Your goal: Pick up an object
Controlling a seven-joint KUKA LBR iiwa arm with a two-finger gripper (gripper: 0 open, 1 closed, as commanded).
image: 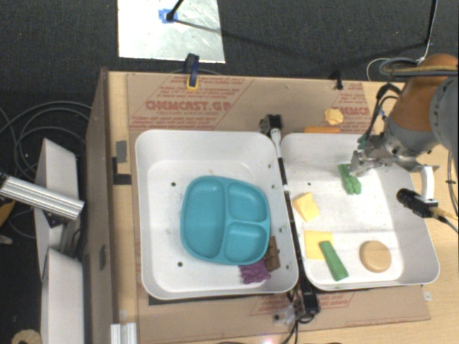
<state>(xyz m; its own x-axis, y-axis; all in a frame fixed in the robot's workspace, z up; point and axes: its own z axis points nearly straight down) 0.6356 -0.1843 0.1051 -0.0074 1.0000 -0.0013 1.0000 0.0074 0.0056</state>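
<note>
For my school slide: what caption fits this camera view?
Robot gripper above a green piece in the right bin.

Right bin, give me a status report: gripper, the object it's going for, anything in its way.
Gripper low in right bin, fingers unreadable. Green piece directly below it, grasp unconfirmed. Yellow block lies apart, nothing crowding the green piece.
</note>
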